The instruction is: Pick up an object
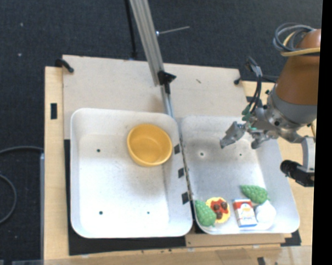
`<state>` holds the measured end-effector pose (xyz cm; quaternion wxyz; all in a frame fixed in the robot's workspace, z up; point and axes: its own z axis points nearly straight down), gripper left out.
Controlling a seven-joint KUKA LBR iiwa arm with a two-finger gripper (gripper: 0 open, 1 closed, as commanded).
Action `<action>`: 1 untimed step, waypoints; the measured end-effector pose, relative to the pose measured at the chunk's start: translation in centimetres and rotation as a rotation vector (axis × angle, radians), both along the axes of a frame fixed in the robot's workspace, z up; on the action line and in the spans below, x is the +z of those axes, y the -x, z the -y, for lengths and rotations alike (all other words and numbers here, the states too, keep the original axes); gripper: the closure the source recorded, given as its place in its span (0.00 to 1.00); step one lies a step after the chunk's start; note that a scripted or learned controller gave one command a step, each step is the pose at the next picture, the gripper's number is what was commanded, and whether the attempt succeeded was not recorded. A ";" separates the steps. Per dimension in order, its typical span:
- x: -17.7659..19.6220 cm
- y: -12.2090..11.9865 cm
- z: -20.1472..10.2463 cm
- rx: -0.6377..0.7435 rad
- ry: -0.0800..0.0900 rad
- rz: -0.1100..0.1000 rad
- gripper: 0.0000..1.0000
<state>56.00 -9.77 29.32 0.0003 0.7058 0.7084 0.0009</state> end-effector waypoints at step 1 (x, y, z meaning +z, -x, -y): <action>0.0 0.0 0.0 -0.001 0.000 0.001 0.00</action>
